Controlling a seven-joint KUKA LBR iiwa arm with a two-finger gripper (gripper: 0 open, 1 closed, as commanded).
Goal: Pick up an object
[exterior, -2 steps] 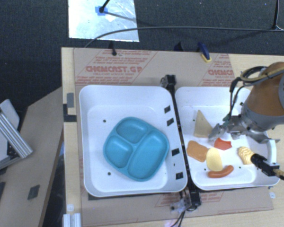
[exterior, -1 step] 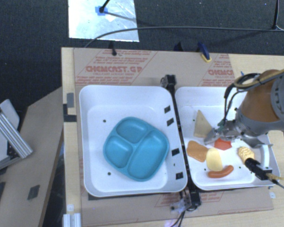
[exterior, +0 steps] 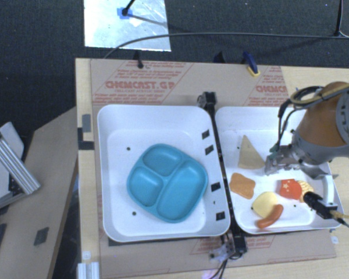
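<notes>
Two white bins sit on the bench; the right bin (exterior: 250, 116) holds the toy foods. The tool (exterior: 277, 163) hangs at 9 o'clock of the arm, beside the tan wedge (exterior: 249, 154); its opening cannot be told. The wedge looks light, stiff and flat, best pinched across its edges. Nearby lie an orange slice (exterior: 242, 185), yellow lump (exterior: 265, 203), sausage (exterior: 270, 216) and red piece (exterior: 289, 188). The blue tray (exterior: 167, 182) sits well apart.

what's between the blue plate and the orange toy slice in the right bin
In the camera view, the two bins' adjoining walls with black clips lie between the blue divided plate and the orange slice.
</notes>
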